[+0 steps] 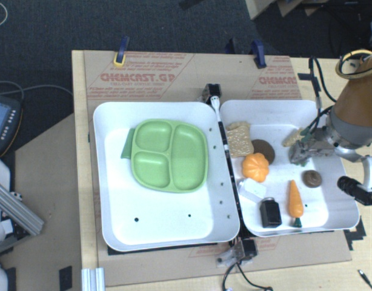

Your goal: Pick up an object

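The jaws (302, 149) hang low over the right bin (277, 109), near its right wall, below the orange-banded arm (355, 111); whether they are parted or closed cannot be told (they blur into a tangle of grey metal), and nothing is clearly held between them. Just below them lies a small brown round object (311, 178). Further left, a carrot (295, 200) lies beside a black block (270, 213), with an orange pumpkin (255, 167), a dark brown disc (262, 150) and a tan cracker (239, 138) beyond. The left bin (113, 211) holds a green divided plate (169, 155). Both bins sit on the table (83, 132).
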